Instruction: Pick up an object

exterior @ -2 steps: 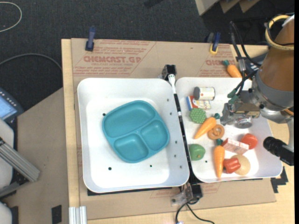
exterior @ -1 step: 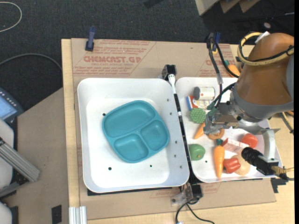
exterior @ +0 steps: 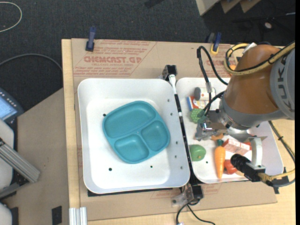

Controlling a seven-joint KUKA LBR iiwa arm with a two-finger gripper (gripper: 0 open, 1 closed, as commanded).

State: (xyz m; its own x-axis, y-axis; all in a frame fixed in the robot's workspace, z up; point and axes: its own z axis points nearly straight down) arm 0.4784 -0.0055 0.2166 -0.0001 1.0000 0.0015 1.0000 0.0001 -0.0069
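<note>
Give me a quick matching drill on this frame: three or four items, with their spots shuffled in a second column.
Column A:
1. teal plastic divided plate
2. orange toy carrot
3. round green toy
4. blue clamp

Column B:
a. right bin, by the left wall, just left of the carrot
b. far-left edge of the cardboard bench top
c. middle of the left bin
d. right bin, near edge, lying lengthwise

Pairs: 1-c, 2-d, 3-a, 4-b

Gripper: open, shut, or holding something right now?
Gripper: cannot be told from this view; it is low in the right bin, among the toys near the carrot.
</note>
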